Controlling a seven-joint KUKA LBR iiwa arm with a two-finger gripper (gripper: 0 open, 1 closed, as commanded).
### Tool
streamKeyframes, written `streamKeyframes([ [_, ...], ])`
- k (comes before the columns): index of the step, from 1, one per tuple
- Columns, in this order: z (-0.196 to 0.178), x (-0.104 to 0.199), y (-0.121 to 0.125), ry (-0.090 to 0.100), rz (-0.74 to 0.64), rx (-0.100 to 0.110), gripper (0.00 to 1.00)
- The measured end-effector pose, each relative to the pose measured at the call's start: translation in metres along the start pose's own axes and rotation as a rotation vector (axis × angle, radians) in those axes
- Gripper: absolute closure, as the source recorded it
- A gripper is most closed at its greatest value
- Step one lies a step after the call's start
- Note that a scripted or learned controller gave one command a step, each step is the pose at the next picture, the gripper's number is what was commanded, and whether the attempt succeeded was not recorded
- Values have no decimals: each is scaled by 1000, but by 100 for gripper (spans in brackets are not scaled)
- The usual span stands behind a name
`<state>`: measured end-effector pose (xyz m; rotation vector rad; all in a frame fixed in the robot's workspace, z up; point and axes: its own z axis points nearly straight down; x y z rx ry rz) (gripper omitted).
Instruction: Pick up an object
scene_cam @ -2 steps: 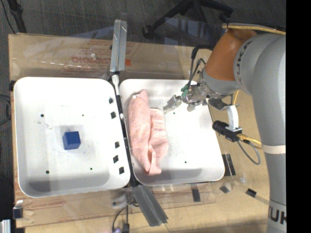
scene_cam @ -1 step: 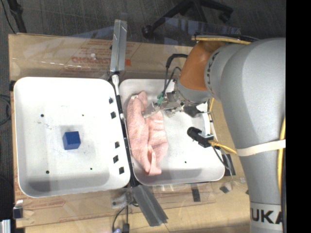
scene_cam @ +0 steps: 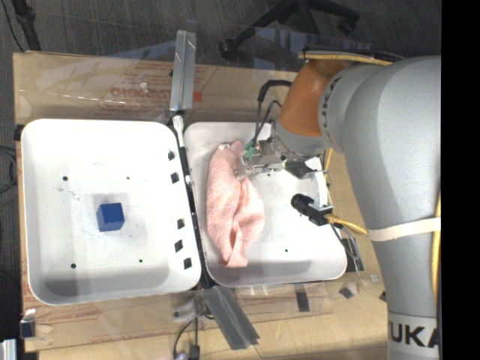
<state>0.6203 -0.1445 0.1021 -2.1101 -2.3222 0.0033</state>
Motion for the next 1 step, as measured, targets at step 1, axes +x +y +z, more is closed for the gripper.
streamKeyframes([
  [1, -90, 83, 41, 0, 169, -2, 100],
])
